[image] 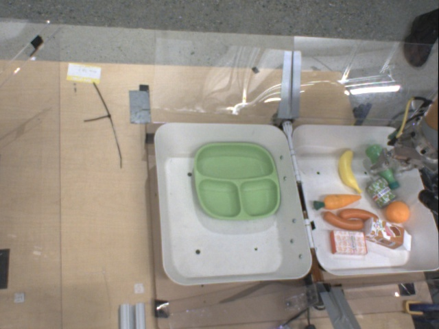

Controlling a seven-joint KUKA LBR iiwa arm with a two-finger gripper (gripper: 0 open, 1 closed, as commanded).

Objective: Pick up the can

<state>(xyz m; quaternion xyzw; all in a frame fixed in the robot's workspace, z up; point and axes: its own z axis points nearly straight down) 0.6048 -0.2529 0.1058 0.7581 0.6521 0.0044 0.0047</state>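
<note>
Can (381,192) sits in the right bin (322,262), lying tilted between banana (348,171) and orange (397,212), with the gripper (394,157) just up and right of it. Honestly can't tell how the fingers stand.

I am working in a robotics lab, not a kitchen. My wooden surface (68,204) is carrying two white bins (171,252) behind clear plastic shielding (206,81), with toy food (350,170) and a taped label (84,72) lying about.
</note>
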